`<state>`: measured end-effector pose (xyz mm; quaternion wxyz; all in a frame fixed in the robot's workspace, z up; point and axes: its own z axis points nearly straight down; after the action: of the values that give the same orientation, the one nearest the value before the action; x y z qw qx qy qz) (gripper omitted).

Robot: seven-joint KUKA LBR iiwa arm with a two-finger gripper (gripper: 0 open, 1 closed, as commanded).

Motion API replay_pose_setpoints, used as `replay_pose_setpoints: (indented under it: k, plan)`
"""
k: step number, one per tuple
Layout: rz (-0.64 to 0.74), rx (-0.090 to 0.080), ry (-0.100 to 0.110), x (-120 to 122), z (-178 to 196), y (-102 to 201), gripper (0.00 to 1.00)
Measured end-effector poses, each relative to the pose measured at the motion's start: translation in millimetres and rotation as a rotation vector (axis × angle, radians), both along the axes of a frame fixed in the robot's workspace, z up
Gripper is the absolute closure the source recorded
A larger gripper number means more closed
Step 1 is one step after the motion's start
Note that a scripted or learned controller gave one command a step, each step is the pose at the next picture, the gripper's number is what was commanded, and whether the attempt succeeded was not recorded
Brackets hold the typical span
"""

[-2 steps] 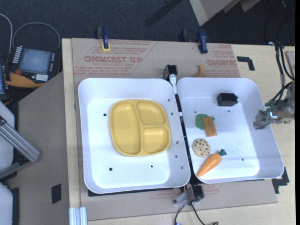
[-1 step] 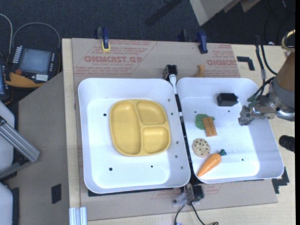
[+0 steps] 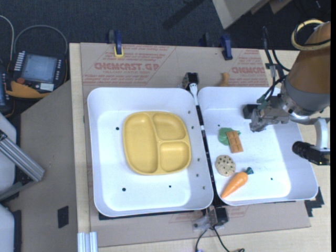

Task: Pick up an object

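Note:
In the right bin (image 3: 278, 188) lie a green leafy piece (image 3: 226, 135), a brown cracker bar (image 3: 234, 142) resting partly on it, a round chocolate-chip cookie (image 3: 226, 165) and an orange carrot (image 3: 234, 183) with a green top. My gripper (image 3: 259, 119) hangs over the upper middle of this bin, up and to the right of the green piece. Nothing shows in its grip.
The left bin (image 3: 105, 156) bears a yellow divided plate (image 3: 156, 142) with three compartments. A black hinge strip (image 3: 202, 135) runs between the bins. Clamps (image 3: 118, 42) stand on the cardboard at the back. A screen device (image 3: 38, 70) sits far left.

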<state>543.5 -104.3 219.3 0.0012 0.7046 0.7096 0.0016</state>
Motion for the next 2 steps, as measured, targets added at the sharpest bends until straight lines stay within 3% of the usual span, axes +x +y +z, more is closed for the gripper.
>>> replay_pose_setpoints:
  k: [2]
  plan:
    - [-0.002, 0.0, 0.0, 40.1, -4.2, 94.3, 1.0]
